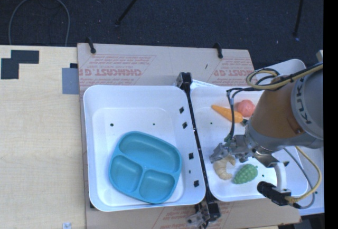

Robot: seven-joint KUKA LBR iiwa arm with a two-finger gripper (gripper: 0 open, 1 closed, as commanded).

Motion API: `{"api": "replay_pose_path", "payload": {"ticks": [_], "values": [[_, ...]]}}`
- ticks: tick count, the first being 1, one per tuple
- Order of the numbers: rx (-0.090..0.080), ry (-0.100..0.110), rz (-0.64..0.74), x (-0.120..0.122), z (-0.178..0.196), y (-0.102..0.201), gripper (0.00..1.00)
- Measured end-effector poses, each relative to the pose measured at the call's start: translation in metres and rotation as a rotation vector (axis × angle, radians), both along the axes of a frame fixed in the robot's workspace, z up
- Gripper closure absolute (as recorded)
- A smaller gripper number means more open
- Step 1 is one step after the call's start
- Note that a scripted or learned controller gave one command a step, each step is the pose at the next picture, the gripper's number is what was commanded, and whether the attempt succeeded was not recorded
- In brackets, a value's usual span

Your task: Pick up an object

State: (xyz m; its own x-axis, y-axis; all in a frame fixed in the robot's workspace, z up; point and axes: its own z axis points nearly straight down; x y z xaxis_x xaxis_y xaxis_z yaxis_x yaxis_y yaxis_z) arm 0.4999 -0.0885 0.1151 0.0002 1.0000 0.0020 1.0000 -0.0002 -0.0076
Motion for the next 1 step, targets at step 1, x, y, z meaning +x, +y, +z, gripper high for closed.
{"api": "replay_pose_path", "payload": {"ticks": [1], "values": [[0.0, 0.0, -0.007, 0.0001, 0.0119, -0.0016, 1.0]]}}
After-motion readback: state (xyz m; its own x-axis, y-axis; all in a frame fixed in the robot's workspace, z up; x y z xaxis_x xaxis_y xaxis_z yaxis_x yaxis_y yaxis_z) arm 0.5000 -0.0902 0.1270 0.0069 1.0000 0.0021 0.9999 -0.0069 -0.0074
